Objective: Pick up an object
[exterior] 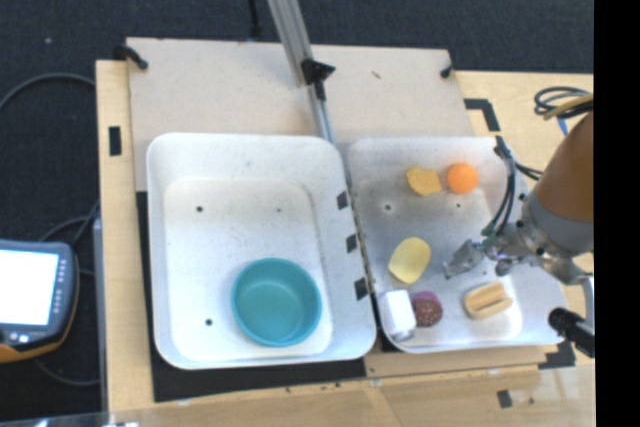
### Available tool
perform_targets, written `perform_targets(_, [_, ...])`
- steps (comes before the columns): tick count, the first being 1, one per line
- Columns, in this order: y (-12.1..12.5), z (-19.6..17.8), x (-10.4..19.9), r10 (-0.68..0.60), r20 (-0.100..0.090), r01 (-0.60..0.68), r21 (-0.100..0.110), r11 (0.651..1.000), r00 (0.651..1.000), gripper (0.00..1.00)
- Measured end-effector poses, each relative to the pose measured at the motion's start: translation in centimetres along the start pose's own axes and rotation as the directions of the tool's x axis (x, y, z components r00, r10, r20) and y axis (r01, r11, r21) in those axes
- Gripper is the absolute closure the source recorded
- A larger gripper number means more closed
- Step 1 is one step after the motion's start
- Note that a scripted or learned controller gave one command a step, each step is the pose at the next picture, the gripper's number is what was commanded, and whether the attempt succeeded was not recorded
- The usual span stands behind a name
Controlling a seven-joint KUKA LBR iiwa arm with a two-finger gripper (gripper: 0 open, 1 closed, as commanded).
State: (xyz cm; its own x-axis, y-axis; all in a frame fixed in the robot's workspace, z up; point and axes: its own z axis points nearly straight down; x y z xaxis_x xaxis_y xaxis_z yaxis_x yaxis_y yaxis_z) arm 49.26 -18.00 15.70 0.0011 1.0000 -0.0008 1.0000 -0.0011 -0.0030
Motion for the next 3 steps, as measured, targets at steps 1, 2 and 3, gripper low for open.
perform_targets(1, [-0.1, 5.3, -0.1, 0.0, 0.0, 0.0, 0.0, 1.0, 1.0, 0.0])
perform_targets(2, [0.2, 3.9, -0.2, 0.005, 0.001, -0.005, -0.008, 1.0, 1.0, 1.0])
perform_targets(3, [0.0, -1.1, -1.3, 0.004, 0.003, -0.004, -0.01, 1.0, 1.0, 1.0])
